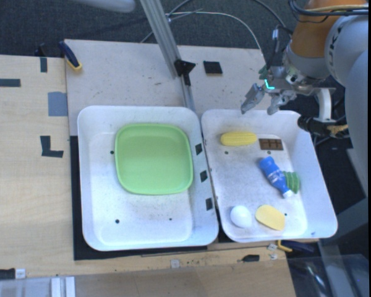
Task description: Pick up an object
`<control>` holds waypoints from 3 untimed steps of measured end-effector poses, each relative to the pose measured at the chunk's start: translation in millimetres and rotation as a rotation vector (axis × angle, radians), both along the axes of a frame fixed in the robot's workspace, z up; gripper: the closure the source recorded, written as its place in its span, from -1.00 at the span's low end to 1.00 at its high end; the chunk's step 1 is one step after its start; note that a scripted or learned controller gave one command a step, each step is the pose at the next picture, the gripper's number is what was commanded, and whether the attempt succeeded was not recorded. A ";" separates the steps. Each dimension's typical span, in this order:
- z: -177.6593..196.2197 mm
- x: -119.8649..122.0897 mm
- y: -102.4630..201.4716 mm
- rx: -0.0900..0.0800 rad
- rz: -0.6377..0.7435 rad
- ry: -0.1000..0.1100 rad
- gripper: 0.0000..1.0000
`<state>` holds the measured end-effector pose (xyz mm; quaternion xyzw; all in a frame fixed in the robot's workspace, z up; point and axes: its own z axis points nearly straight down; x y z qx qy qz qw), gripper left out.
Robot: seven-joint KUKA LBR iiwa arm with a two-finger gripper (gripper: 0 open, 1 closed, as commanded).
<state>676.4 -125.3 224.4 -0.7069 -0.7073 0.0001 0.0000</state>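
The grey robot arm with an orange band (324, 23) comes in from the right side. Its claw (263, 104) hangs above the far edge of the right shallow white bin (309, 166). The two fingers are spread apart, and nothing is between them.

Five small things lie in the right bin. A yellow toy corn cob (238, 139) rests on its side near the far end, not far below the claw. Just beside it to the right is a flat brown chocolate bar (271, 144). In the middle lies a blue tube with a white tip (274, 174), slanting toward the near right corner. A little green leafy thing (292, 181) touches the tube's right side. Near the front sit a round white egg-shaped ball (240, 216) and a yellow wedge like a piece of cheese (270, 217), close together but not touching.

The left shallow white bin (96, 166) holds a square green plastic plate (153, 159), lying flat toward the far side.

Both bins sit side by side on the pale tabletop (111, 73). A silver metal pole (164, 33) slants across the tabletop behind the bins.
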 end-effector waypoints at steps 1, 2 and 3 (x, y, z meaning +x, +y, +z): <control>0.0 0.0 0.0 0.000 0.000 0.000 -1.00; -55.3 -8.4 7.1 0.001 0.000 0.005 -1.00; -106.6 -16.2 12.1 0.000 0.000 0.004 -1.00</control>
